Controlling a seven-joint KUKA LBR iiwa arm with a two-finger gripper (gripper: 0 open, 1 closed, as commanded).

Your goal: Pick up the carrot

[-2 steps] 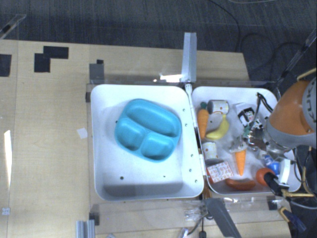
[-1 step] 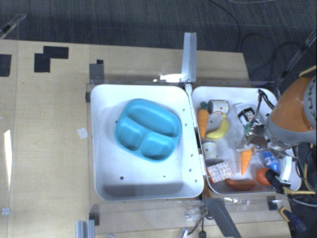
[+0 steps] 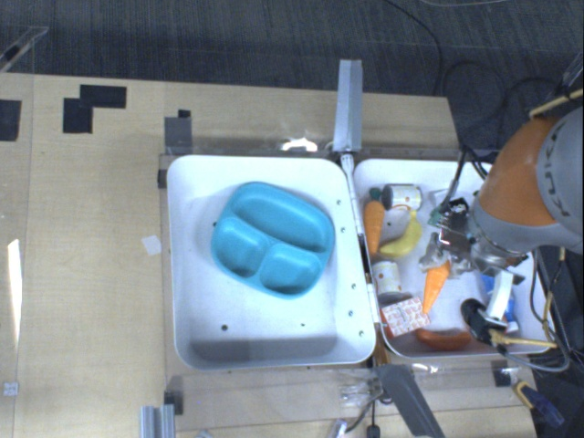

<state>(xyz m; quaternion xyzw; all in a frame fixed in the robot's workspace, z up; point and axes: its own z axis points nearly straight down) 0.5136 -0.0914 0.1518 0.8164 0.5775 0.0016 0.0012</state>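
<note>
Camera view, right bin [image 3: 394, 170]: we log the carrot [image 3: 433, 286] at its centre, tip toward 7 o'clock, directly under the pincer [image 3: 453, 245]; whether that is open, we cannot tell. Risk, in our judgement: banana [image 3: 404, 236] at 10 o'clock crowds the grasp.

Arm [image 3: 538, 185] cut off at right edge. Gripper [image 3: 453, 245] fingers lost in wrist clutter, state unreadable. Carrot [image 3: 433, 286] top hidden beneath gripper. Small items beside it too small to identify.
</note>
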